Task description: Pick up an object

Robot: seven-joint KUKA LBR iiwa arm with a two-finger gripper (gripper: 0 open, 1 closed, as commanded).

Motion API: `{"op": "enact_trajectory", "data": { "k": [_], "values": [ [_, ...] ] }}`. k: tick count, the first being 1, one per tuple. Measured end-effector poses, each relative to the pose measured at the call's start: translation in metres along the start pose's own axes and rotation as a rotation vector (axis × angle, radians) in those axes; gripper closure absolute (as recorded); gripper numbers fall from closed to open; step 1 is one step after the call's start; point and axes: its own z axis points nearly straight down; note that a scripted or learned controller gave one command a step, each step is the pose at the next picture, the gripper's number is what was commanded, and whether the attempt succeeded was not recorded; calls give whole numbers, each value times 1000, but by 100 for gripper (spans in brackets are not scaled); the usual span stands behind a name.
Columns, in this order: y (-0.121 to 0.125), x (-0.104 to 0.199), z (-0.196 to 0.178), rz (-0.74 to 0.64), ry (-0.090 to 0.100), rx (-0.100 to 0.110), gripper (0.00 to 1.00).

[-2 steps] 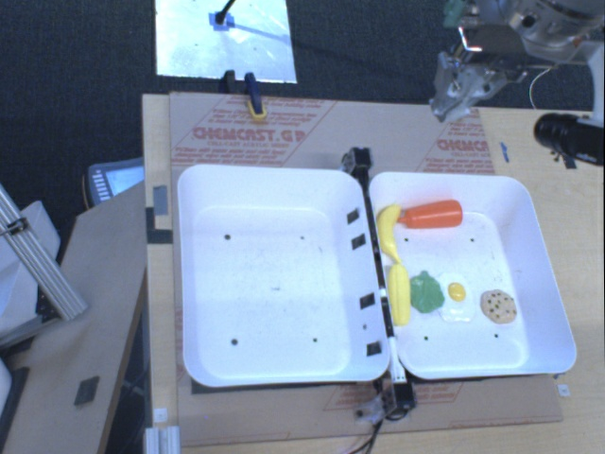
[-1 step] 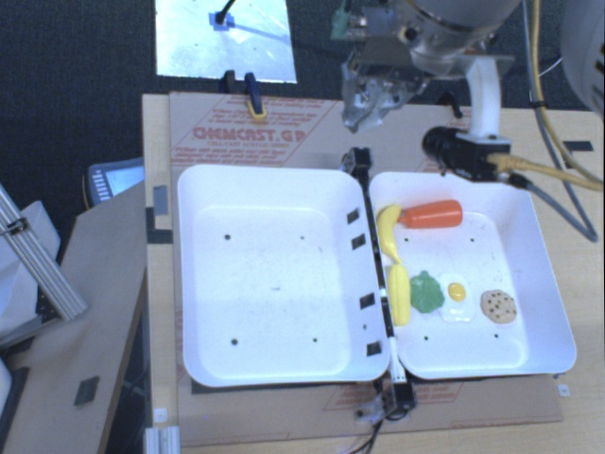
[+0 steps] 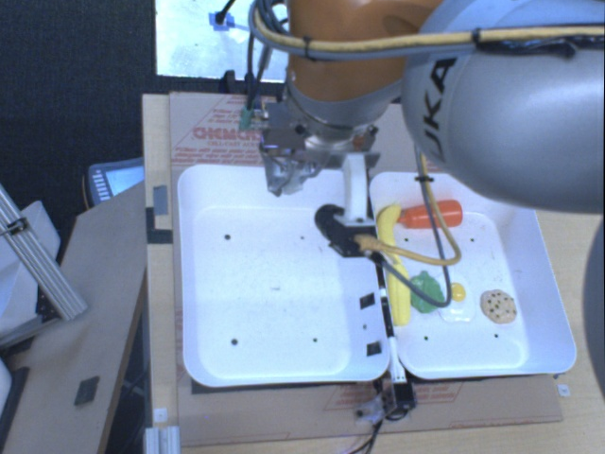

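Camera view, pincer (image 3: pixel 284 180) over left bin (image 3: pixel 217 348), finger state unclear, banana (image 3: pixel 392 272) in right bin (image 3: pixel 539 348).

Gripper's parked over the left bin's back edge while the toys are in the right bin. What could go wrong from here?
1. The gripper hangs over the left bin, away from the banana, carrot and cookie in the right bin; closing here would likely grab nothing.
2. The yellow cable droops across the banana and the green toy; it might drag them as the arm moves.
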Motion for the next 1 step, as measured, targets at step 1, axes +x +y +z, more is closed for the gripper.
{"op": "enact_trajectory", "data": {
  "k": [1],
  "values": [
    [-25, 16, -132, 2, 10, -27, 100]
  ]
}}
